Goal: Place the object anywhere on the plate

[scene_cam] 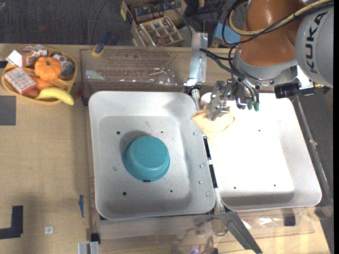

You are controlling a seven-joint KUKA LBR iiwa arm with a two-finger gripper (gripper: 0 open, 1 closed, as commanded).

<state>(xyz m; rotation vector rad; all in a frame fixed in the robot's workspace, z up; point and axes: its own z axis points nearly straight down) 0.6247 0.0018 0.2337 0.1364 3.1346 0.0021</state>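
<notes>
A round teal plate (147, 157) lies in the middle of the left bin (106, 115). A pale cream, flat, soft-looking object (216, 123) hangs over the seam between the two bins, at the right bin's (265, 184) upper left corner. My gripper (213, 110) is right above it, shut on its top edge. The object is up and to the right of the plate, apart from it. The wrist hides the upper part of the object.
The grey arm with its orange band (270, 15) reaches in from the upper right. A clear plastic box (137, 70) stands behind the left bin. A basket of toy fruit (39, 75) sits at the bench's far left.
</notes>
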